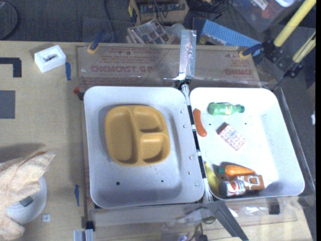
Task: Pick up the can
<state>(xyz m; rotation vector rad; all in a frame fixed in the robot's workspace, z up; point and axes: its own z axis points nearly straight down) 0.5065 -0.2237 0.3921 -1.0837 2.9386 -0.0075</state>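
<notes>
A yellow divided tray sits in the left bin, and in the right bin — past a red sausage, green bottle and patterned packet — the can lies on its side at the near edge, touching a carrot.

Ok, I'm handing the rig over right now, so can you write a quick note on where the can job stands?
Gripper: I can't report its state from the camera view.
Can: lying on its side in the near corner of the right bin, touching the carrot and a yellow item.
Also in that bin: green bottle, sausage, small patterned packet.
Left bin: yellow divided tray.
Done: nothing yet.
Left: reach, grasp and lift the can.
</notes>
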